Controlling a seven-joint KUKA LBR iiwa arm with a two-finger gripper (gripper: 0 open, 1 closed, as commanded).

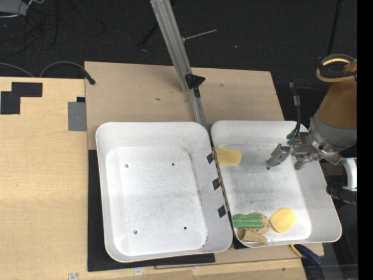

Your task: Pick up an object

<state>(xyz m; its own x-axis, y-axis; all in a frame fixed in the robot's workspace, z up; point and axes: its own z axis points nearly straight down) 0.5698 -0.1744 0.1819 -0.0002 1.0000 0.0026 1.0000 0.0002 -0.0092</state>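
In the right bin (274, 132) a pale yellow lump (228, 157) lies against the left wall. Near the front rim sit a green ridged piece (249, 220), a tan piece (253, 234) just below it, and a round yellow object (283, 220) to their right. My gripper (287, 160) hangs over the right bin's upper right part, its fingers (274, 161) spread apart with nothing between them. It is well right of the pale yellow lump and above the round yellow object.
The left bin (152, 188) lies beside the right one, joined by black clips (216, 183). A slanted metal rail (175, 45) rises behind the bins. The arm's orange-banded body (338, 107) stands at the right edge.
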